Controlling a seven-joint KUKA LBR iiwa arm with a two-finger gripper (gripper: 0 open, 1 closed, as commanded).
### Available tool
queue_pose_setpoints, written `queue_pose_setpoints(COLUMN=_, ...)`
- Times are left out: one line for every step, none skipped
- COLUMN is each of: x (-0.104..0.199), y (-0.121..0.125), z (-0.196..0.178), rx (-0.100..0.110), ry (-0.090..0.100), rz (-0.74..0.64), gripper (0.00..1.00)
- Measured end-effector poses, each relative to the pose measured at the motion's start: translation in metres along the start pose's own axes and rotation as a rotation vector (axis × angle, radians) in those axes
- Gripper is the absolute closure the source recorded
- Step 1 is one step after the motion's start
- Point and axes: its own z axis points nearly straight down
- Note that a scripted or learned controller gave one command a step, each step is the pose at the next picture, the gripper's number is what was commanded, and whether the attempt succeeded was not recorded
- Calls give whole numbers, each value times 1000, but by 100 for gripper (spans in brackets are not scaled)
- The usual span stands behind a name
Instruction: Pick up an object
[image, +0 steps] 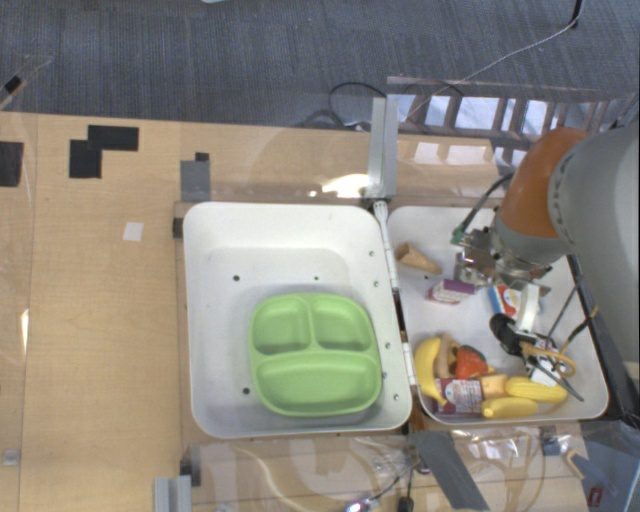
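Note:
The arm reaches over the right bin, and its gripper hangs low near the bin's middle. Directly under and left of the gripper lies a small purple and white packet. A tan wedge lies further left near the bin's wall. A red, white and blue packet rests just right of the gripper. At the bin's front lie a banana, a red piece, a labelled can on its side and two yellow pieces. Nothing shows between the fingers.
The left bin holds a green divided plate toward its front. A metal post stands behind the rim shared by the bins. Black squares mark the wooden bench at the far left.

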Motion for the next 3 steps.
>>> queue_pose_setpoints(x=0, y=0, z=0, rx=1, ry=0, rz=-1, gripper=0)
queue_pose_setpoints(x=11, y=-50, z=-2, rx=-3, ry=3, rz=-174, gripper=0)
queue_pose_setpoints(x=-1, y=-11, z=-22, rx=7, ry=1, rz=-205, gripper=0)
